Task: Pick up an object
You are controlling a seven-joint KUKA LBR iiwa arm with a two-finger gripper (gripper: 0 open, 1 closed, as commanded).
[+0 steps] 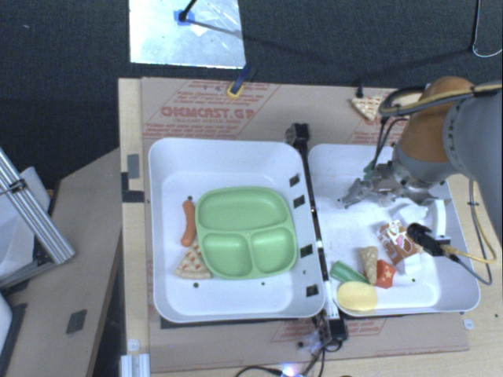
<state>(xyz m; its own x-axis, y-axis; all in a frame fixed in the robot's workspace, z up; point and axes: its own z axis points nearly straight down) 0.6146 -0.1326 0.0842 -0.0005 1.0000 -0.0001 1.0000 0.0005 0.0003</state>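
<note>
Lowest in the right bin [452, 285] lies a yellow lemon-shaped toy [357, 296], beside a green piece [343, 272], a red piece [384, 273] and a tan cone [368, 262]. I judge the lemon toy light, stiff and a little slippery; its narrow middle seems the best place to take hold. Well apart from it, the gripper [355, 194] hovers over the upper part of this bin. I cannot tell its state. It holds nothing that I can see.
</note>
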